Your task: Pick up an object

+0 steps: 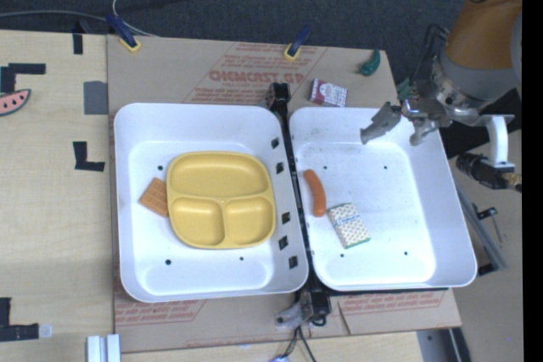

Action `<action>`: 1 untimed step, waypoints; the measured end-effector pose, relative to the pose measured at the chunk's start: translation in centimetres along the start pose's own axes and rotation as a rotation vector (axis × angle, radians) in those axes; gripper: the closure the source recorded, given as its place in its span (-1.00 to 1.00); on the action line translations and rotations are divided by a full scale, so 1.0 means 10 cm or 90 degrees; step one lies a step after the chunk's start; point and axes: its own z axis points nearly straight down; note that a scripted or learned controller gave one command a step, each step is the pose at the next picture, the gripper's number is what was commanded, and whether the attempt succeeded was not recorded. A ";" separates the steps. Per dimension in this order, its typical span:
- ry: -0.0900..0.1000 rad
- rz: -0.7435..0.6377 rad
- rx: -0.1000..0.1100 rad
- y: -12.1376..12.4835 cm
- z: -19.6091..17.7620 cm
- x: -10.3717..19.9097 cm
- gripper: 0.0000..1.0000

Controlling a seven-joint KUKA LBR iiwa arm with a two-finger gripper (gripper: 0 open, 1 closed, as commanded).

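The right bin (441, 208) has bare white floor across its far and right parts, and its rim meets the left bin (136, 182) along a black clipped seam in the middle. The table (51, 182) around both bins is cardboard and pale wood.

The arm enters from the right, its orange band high by the edge, and the gripper (397, 126) hangs over the far right rim of the right bin. Its jaws are spread apart, with nothing between them.

An orange sausage-shaped piece (316, 192) lies near the left wall of the right bin. Just beside it, towards the near side, a small patterned packet (349, 225) lies tilted. Both are well apart from the gripper.

In the left bin a yellow divided plate (222, 199) covers part of a brown cracker (154, 197).
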 end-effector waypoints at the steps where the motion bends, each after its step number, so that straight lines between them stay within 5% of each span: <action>1: 0.001 0.000 0.003 0.08 1.54 0.05 -1.00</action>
